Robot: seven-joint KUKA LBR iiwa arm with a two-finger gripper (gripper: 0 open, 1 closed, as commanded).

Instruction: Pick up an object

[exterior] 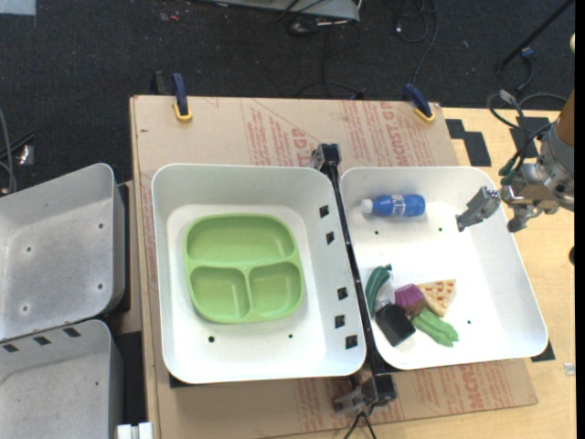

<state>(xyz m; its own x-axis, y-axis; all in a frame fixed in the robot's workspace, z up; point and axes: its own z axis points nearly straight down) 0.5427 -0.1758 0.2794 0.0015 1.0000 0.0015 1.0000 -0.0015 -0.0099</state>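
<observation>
The right bin (498, 273) holds a small blue bottle with a white cap (396, 206) lying on its side near the far wall. Toward the front sits a cluster: a dark green piece (377, 280), a purple block (409, 296), a black block (394, 324), a pizza-slice toy (438, 294) and a light green vegetable toy (435, 327). My gripper (498, 210) hangs at the bin's right rim, well to the right of the bottle, its two fingers spread apart with nothing between them.
The left bin (174, 245) carries a light green three-compartment tray (244, 266). A black divider with clips runs between the bins (347, 263). Grey metal trays (55, 245) lie to the far left. Yellow clamps (182, 108) hold the cardboard base at the back.
</observation>
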